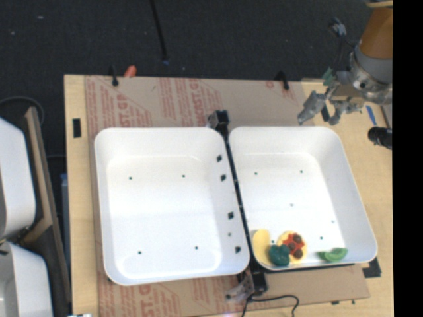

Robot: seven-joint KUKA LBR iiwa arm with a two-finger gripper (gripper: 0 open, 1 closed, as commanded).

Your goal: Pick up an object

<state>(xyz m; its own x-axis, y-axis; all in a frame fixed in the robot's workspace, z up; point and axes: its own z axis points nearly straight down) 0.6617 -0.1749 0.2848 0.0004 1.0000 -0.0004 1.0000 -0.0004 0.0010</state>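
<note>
Left bin: the shallow white plastic bin [112, 177] in the left half of the frame shows bare floor from rim to rim, marked by a few small dark dots.
Right bin: the matching shallow white plastic bin [344, 170] has open floor across its upper and middle parts; its contents crowd the lower edge.
Divide: the two bins touch along a dark seam with black clips [228, 190] running down the centre of the frame.
Objects: a yellow rounded piece [260, 240] lies against the lower rim of the right bin, just beside a dark teal lump [279, 256], which touches a yellow item with red and dark spots [293, 243]; a small green piece [334, 254] sits near them in the lower right corner.
Arm: the grey arm with an orange band [378, 35] enters at the upper right of the frame, wrist angled down and to the left.
Gripper: the two-finger gripper [318, 111] hangs above the bench just beyond the upper right rim of the right bin, fingers spread apart with nothing between them, well apart from the objects.
Surface: a pale cardboard sheet with red printing [158, 101] covers the bench under both bins.
Room: dark speckled floor [218, 25] fills the top of the frame, crossed by a thin black cable [156, 22]; white furniture [16, 177] stands at the left edge.
</note>
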